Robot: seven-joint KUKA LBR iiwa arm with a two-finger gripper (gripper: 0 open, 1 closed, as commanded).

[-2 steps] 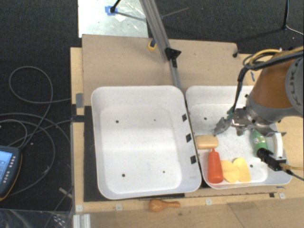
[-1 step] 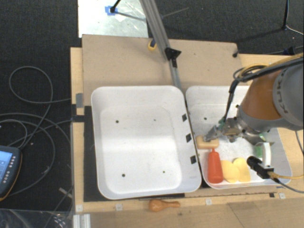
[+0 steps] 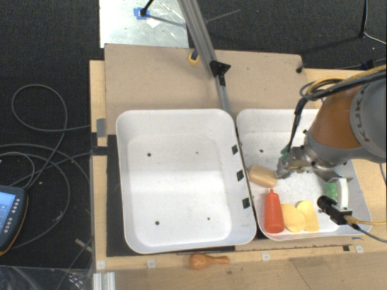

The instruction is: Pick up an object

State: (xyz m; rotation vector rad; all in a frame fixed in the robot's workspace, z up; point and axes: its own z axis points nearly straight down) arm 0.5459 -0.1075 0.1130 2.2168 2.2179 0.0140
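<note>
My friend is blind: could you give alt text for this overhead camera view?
A grey-and-orange robot arm reaches its gripper into the right bin, beside a tan block, with a red bottle and yellow pieces near the front. The left bin sits alongside.

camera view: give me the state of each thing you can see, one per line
gripper: low in the right bin, beside the tan block
tan block: lying by the bin's left wall
red bottle: lying flat, cap toward the block
yellow pieces: resting at the near wall, next to the bottle
green item: against the right wall
right bin: holds all these things
wooden pear shape: lying on the bench outside the bins
</note>
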